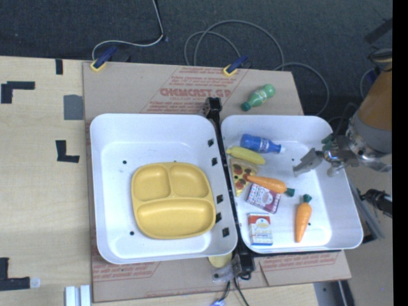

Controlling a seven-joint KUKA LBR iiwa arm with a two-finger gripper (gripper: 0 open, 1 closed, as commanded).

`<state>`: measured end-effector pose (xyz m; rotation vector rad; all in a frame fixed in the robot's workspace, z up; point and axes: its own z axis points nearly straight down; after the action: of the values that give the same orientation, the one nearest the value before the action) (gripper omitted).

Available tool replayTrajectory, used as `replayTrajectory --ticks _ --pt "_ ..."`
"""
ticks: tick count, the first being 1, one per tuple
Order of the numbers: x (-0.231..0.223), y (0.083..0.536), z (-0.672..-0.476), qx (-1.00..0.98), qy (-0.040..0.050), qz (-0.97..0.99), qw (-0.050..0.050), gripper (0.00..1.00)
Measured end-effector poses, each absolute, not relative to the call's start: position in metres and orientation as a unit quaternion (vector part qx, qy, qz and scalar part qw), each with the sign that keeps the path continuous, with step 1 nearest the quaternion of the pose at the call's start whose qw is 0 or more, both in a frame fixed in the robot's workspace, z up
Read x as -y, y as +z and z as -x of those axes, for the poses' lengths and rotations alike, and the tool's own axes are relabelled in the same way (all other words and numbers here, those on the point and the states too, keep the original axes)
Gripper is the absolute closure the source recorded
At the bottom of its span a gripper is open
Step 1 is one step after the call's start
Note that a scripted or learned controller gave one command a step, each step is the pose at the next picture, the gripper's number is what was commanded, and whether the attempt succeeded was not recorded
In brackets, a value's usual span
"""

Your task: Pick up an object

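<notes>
Grasp not yet made. Two-finger gripper [312, 160] at right of frame, above right white bin [319, 125], fingers spread wide, holding nothing. Nearest candidates just below-left: orange plastic carrot [302, 217], second orange carrot [269, 184], blue bottle [260, 145]. Descent, closing, lift all left.

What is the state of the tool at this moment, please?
Tool: open, holding nothing, above the right bin near its right wall.
</notes>
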<state>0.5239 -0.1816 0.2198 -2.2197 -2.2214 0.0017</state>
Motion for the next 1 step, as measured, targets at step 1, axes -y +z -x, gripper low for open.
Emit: replayTrajectory --ticks 1 --pt "0.2132 0.089 -0.4829 0.706 0.0036 0.709 0.005 0.0"
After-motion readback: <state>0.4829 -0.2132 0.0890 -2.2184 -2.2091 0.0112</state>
